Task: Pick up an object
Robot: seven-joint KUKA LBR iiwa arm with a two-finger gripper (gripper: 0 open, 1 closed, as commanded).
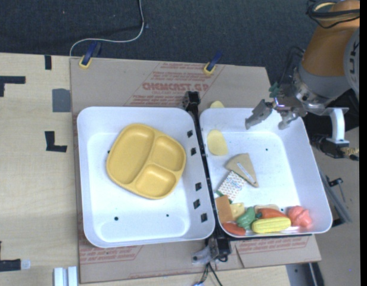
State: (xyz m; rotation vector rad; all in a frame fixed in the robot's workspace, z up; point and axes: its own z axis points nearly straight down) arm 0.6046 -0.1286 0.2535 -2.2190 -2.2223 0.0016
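Note:
My gripper (271,118) hangs over the back edge of the right bin (302,154), its two grey fingers spread open with nothing between them. Below it in the bin lie a pale yellow round piece (217,142), a tan wedge (243,168) and a white patterned card (232,186). Along the bin's front edge sit an orange piece (223,206), a green piece (247,217), a corn cob (269,224), a red piece (268,212) and a pink-red piece (298,215). A small yellow object (216,105) rests at the back rim.
The left bin (94,219) bears a yellow divided plate (146,160). Black clips (198,186) run down the seam between the bins. Both bins rest on a cardboard sheet (165,82). A white cable (115,39) trails behind.

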